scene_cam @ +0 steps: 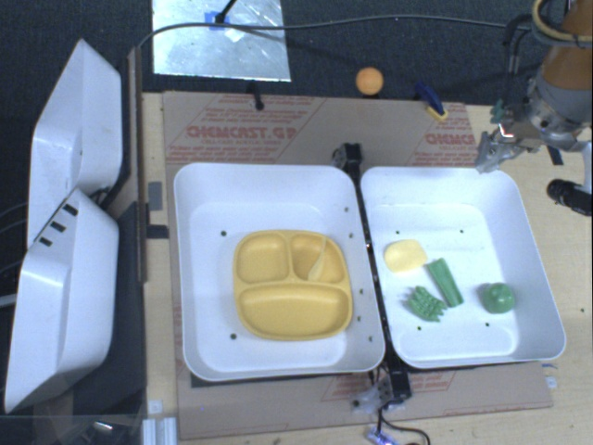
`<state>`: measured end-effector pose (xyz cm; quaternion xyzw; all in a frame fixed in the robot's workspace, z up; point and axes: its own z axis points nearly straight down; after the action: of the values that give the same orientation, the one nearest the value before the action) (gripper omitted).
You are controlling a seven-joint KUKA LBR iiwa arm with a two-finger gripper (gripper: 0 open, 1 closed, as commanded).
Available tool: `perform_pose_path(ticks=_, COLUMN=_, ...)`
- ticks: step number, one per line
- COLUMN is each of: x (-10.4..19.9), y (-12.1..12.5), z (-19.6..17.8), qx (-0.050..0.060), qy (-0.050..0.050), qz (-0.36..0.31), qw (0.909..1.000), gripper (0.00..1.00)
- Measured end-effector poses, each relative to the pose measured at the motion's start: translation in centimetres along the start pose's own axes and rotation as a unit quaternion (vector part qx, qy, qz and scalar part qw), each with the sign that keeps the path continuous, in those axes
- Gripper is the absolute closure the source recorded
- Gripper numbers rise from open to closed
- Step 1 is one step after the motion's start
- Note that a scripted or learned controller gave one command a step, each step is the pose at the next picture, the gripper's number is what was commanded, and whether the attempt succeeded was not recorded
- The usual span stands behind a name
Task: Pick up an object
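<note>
Right bin (519, 248): pale yellow block (405, 255), green stick (444, 282), knobbly green piece (425, 303), round green piece (498, 298). Left bin (208, 248): yellow divided tray (292, 284). Above right bin's far corner: end effector (491, 153), clamping nothing visible, spread unreadable.

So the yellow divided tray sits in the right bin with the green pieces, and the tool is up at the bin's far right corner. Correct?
Not quite. The camera view shows the yellow divided tray in the left bin, alone. The green pieces lie in the right bin, and the tool is at that bin's far right corner.
</note>
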<state>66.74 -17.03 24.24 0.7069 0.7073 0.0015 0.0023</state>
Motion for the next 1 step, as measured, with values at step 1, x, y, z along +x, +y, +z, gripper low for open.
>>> perform_pose_path(ticks=1, x=5.86, y=-0.44, z=0.73, qx=0.002, qy=0.001, qz=-0.002, qw=1.0, gripper=1.0)
